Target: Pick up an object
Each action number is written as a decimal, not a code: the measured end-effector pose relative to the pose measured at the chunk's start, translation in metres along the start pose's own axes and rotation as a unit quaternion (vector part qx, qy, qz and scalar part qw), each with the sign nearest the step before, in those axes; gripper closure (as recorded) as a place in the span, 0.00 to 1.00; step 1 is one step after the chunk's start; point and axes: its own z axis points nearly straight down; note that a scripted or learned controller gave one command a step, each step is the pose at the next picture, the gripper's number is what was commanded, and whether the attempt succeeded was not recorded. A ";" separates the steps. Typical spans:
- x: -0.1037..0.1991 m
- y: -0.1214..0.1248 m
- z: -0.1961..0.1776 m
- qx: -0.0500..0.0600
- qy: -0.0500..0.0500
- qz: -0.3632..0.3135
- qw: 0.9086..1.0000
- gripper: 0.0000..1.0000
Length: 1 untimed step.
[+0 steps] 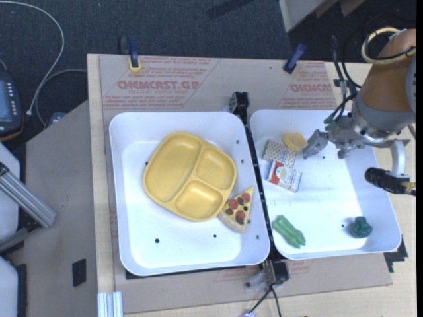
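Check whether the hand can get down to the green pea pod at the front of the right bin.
Probably yes: the green pea pod lies alone on bare floor in the right bin, nothing over it; the hand sits farther back.

yellow plate (188,174), green pod (288,231), white bins (125,197)

Two white bins (125,197) (377,243) sit side by side. One holds one yellow divided plate (188,175) and one pizza slice (239,208). The other holds one small carton (283,174), one yellow piece (294,140), one green pod (288,230) and one dark green lump (361,227).
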 end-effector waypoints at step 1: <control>-0.003 -0.008 0.060 0.000 0.000 0.001 1.000 0.00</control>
